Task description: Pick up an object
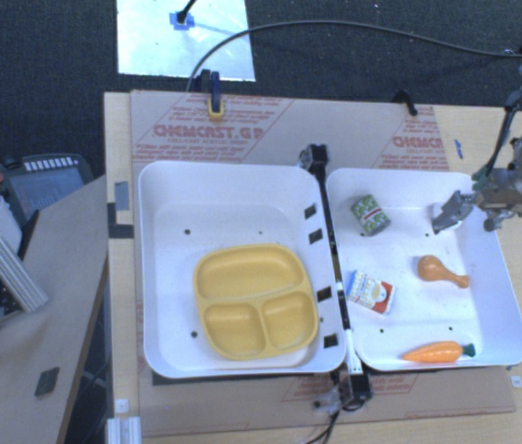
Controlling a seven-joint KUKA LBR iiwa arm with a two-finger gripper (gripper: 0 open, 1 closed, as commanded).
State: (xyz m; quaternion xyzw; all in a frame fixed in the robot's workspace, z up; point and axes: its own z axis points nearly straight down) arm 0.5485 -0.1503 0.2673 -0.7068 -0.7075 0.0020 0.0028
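Observation:
The right bin (492, 289) holds a small green can (369, 215) at its back left, a white and red carton (370, 291) near the divider, a brown chicken drumstick (441, 271) in the middle and an orange carrot (438, 351) by the front wall. My gripper (450, 215) hangs over the bin's back right part, above and slightly right of the drumstick, apart from every object. Nothing sits between its tips.
The left bin (164, 248) bears a yellow three-compartment plate (255, 300). A black clip strip (329, 257) runs between the bins. Cardboard (270, 128) lies under both. A grey table corner with a handheld device (43, 188) stands at the left.

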